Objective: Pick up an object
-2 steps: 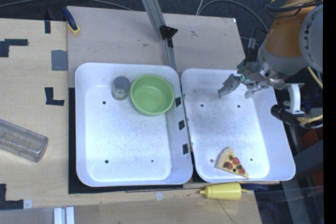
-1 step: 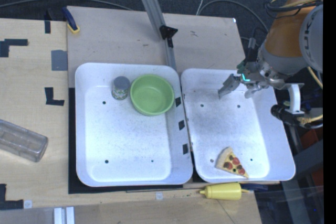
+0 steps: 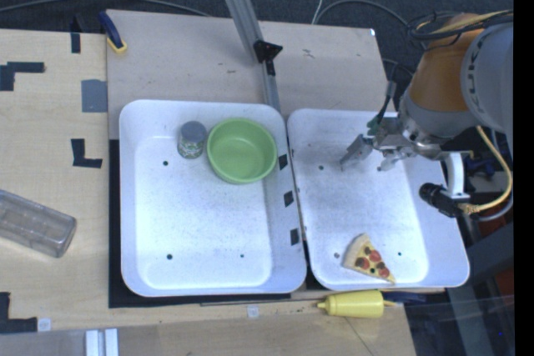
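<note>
Camera view: gripper (image 3: 373, 157) fingers spread, holding nothing, above right bin (image 3: 334, 213); pizza slice (image 3: 368, 257) well apart

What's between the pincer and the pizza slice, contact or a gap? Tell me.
Apart. The camera view shows the pincer in the upper part of the right bin, with bare white floor between it and the pizza slice near the bin's front edge.

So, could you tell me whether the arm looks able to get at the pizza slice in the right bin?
Probably yes: the pincer hangs over the same bin, and the pizza slice lies alone near its front edge.
</note>
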`<state>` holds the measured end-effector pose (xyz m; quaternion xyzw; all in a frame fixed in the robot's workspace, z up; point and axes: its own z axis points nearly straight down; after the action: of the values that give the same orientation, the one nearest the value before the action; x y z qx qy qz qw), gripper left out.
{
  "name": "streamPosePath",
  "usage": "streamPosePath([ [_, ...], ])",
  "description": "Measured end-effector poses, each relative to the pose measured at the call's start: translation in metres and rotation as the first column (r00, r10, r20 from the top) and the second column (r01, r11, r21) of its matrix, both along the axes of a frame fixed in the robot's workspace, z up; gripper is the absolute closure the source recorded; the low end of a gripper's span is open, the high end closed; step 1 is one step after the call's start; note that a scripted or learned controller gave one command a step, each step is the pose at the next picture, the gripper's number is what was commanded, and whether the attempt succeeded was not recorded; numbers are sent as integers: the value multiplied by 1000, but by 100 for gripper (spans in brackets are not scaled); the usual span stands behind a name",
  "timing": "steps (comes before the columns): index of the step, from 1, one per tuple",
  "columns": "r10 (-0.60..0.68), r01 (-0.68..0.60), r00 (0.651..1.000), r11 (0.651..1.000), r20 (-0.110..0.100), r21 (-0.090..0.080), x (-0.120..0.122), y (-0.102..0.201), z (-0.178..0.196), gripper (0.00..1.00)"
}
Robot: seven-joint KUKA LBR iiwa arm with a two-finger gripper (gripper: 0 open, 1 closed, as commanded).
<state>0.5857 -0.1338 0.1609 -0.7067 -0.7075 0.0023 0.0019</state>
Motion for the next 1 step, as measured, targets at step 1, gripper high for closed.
streamPosePath([
  [1,0,0,1000,1000,-3,1,-12,3,-56,0],
])
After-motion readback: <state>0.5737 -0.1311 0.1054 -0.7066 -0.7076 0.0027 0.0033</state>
